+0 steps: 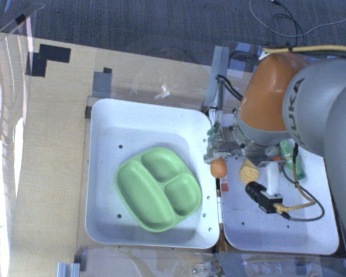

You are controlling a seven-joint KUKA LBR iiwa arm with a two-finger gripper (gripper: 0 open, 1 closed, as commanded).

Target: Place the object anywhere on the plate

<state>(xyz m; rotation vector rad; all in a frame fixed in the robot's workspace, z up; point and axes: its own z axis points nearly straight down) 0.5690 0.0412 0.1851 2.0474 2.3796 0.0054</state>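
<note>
Plate, light green plastic with three compartments (158,188), lies in the left shallow white bin (100,219), roughly at that bin's centre, turned at a slant; nothing on it. Left bin sits on the pale wooden table (45,183), its right edge butting the left edge of the right shallow white bin (316,239).

Small round orange object (218,168) is right over the seam between the two bins, near the middle of the shared edge, just under the metal hand (222,147). Object is off the plate, just beside the plate's right rim but apart from it. Whether the hand is clenched on the orange object or released: cannot tell, its tips are hidden by its own body from this slant.

Grey arm with orange band (273,93) comes in from the right and covers the far half of the right bin. Yellow textured piece (249,172) lies in the right bin just right of the orange object. Black cable connector (264,198) and green part (293,163) hang off the wrist above the right bin.
</note>
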